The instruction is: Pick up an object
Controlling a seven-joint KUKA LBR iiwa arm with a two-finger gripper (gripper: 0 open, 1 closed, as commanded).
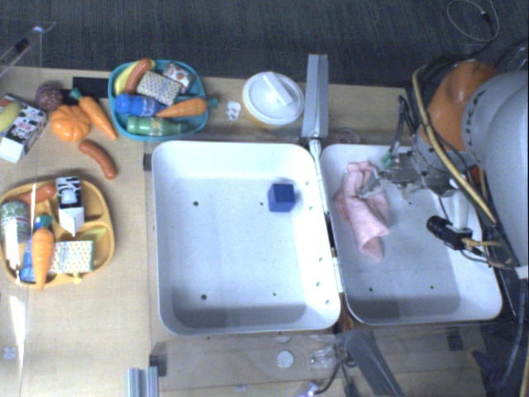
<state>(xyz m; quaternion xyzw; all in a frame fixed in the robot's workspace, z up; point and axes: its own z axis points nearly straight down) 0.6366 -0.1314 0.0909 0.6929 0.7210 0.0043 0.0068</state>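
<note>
Gripper (382, 174) low over pink cloth (362, 205) in right bin (413, 304), touching its two-o'clock edge — finger state: cannot tell. Grasp step, likely; next calls for closing, then lifting.

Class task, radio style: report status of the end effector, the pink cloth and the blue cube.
End effector at pink cloth, right bin. Grasp unconfirmed. Blue cube alone in left bin, untouched.

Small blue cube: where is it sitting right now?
The small blue cube lies in the left white bin, toward its upper right, near the divider, apart from the crumpled pink cloth in the right bin.
</note>
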